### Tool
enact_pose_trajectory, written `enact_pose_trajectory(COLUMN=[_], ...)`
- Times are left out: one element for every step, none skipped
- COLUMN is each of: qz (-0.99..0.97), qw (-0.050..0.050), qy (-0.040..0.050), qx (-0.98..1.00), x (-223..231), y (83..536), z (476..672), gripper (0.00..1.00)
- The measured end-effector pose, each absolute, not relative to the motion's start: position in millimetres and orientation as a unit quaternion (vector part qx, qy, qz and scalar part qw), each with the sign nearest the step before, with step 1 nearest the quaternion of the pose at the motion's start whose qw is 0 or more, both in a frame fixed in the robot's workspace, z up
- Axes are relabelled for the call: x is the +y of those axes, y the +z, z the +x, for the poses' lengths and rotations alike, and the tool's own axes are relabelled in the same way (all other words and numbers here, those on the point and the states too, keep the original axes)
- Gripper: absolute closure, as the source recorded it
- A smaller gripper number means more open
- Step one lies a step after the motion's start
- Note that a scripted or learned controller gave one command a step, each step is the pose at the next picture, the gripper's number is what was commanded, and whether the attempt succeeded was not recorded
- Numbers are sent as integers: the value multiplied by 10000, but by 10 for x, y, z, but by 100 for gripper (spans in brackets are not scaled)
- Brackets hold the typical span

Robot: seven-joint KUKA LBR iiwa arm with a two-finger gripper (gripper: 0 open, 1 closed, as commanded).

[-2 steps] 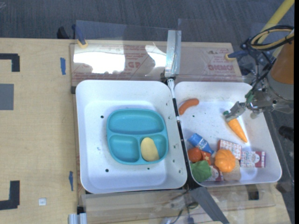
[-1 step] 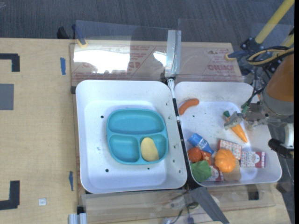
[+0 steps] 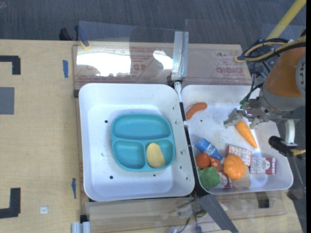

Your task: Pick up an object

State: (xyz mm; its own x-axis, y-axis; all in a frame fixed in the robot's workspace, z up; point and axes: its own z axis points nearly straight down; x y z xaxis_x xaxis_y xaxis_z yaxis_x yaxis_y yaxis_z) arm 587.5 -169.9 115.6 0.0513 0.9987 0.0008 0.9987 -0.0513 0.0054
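Pale wood forms the bench (image 3: 39, 144), and two shallow white bins are set side by side on it, with dark carpet seen beyond. In the right bin (image 3: 214, 123) a toy carrot (image 3: 247, 134) is seen tilted, its thick end lying at the gripper (image 3: 244, 116), whose fingers are lowered over that end; whether they are apart or closed on the carrot cannot be told from this angle (the tips are too small and dark). The grey arm with its orange band (image 3: 286, 76) is reached in from the right above that bin. An orange-red sausage (image 3: 196, 109) is placed near the bin's upper left, well apart from the carrot. Toward the near edge a cluster is gathered: a blue can (image 3: 208, 147), a red tomato (image 3: 203, 161), a green leafy piece (image 3: 210, 177), an orange fruit (image 3: 234, 166) and two small cartons (image 3: 263, 165). In the left bin (image 3: 92, 130) a teal divided plate (image 3: 141, 130) is laid, and a yellow lemon-like piece (image 3: 155, 155) is held in its lower right compartment.
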Motion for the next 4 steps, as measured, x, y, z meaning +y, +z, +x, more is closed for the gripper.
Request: enact_pose_trajectory(qz=[7260, 7263, 7943, 7689], qw=[32, 21, 34, -17], qy=[20, 13, 20, -12], qx=[6877, 6874, 6075, 6394], x=[-1722, -1722, -1977, -1942], y=[1255, 1242, 2314, 1948], z=[5875, 5868, 5875, 5998], gripper=[100, 0, 0, 0])
